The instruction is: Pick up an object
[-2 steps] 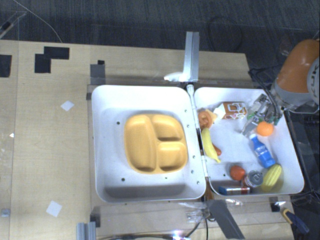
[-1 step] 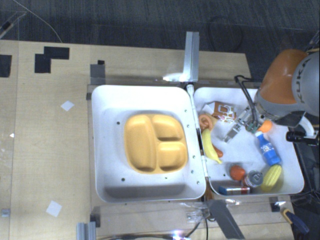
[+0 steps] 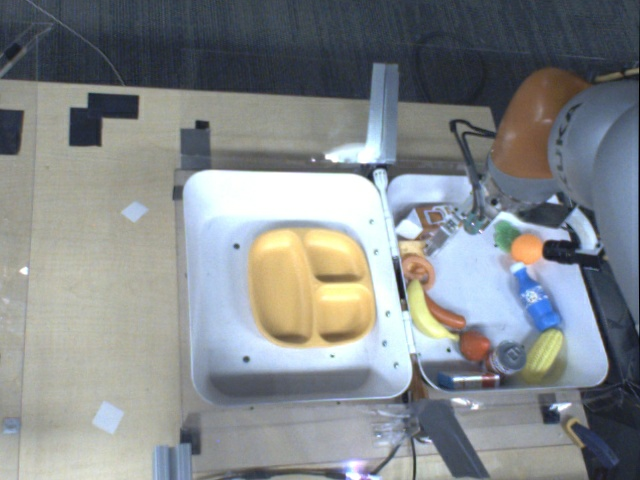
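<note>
The surface looks like pale wood laminate, smooth with a faint sheen, stuck with a few matt black patches. Both bins, the left bin and the right bin, are smooth white plastic, softly glossy. The divided yellow tray is plastic too, with a dull satin finish. The upright post between the bins is brushed metal. The blue bottle shines like plastic. The arm's grey shell and orange band look smooth and semi-gloss. The floor behind is dark, rough carpet.
</note>
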You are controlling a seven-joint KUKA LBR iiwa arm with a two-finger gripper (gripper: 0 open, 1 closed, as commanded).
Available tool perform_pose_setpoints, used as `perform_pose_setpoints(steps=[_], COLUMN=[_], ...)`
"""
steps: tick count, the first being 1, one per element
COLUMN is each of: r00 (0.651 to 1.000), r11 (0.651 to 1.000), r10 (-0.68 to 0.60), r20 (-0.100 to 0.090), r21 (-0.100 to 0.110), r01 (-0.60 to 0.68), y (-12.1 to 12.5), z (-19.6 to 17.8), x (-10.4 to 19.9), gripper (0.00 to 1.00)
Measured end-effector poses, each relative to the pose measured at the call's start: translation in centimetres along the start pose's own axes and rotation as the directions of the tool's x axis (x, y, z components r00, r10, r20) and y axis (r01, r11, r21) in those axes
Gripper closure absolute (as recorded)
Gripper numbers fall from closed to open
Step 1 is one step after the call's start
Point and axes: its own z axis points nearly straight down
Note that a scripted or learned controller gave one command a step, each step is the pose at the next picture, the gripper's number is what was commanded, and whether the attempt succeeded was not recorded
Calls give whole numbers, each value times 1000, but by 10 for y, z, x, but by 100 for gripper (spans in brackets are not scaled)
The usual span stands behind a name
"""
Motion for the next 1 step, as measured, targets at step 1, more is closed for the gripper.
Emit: perform_pose_setpoints(steps=[1], r00=[995], r11=[995], r10=[104], r20=[-12], r21=[0], r01=[-104], y=[-60], z=[-3], x=[43], gripper=[0])
